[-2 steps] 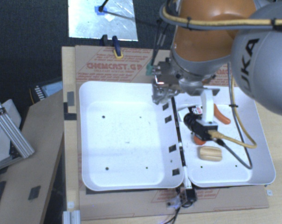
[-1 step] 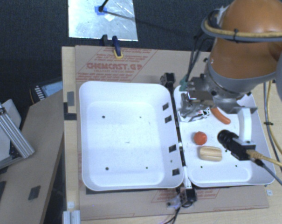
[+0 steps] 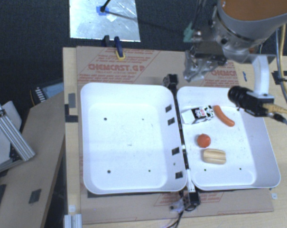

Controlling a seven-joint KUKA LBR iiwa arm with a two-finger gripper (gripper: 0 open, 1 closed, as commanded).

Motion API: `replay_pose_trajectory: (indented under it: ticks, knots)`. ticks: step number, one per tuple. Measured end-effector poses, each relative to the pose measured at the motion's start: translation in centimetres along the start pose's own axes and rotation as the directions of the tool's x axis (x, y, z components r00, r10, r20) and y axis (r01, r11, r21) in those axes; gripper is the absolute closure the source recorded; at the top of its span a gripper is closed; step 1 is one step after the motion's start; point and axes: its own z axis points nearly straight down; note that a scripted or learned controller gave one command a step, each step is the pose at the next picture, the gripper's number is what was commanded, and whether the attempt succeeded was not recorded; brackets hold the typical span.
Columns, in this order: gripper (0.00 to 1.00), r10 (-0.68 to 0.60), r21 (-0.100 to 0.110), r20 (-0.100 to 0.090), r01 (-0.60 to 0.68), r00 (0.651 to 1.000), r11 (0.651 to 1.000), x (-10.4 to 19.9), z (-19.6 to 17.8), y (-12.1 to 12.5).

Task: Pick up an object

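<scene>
The right bin [image 3: 257, 172] holds several small items. A black-and-white carton [image 3: 199, 114] lies near its upper left corner, with an orange sausage [image 3: 224, 116] just to its right. Below them sits a red tomato [image 3: 203, 140], and under that a tan bread roll [image 3: 214, 156]. My gripper [image 3: 199, 71] hangs above the back rim of the right bin, well above the items, with nothing between its fingers; they look slightly parted.
The left bin [image 3: 129, 137] lies beside the right one, with a row of black clips [image 3: 175, 127] along the seam. A black camera on a white bracket [image 3: 250, 101] juts over the right bin's upper right. A metal plate [image 3: 104, 13] lies at the back.
</scene>
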Motion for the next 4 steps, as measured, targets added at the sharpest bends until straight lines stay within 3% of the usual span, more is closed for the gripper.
replay_pose_trajectory:
  ticks: [1, 2, 3, 4]
  knots:
    - [1.00, 0.011, 0.009, 0.005, -0.011, 1.000, 1.000, -6.4, -3.8, 1.5]
    - [1.00, 0.017, 0.012, 0.008, -0.017, 1.000, 1.000, -18.5, -3.5, 3.5]
    - [1.00, 0.015, 0.012, 0.009, -0.015, 1.000, 1.000, -27.5, -3.6, 3.2]
    - [1.00, 0.013, 0.015, 0.007, -0.013, 1.000, 1.000, -32.8, -2.3, -3.0]
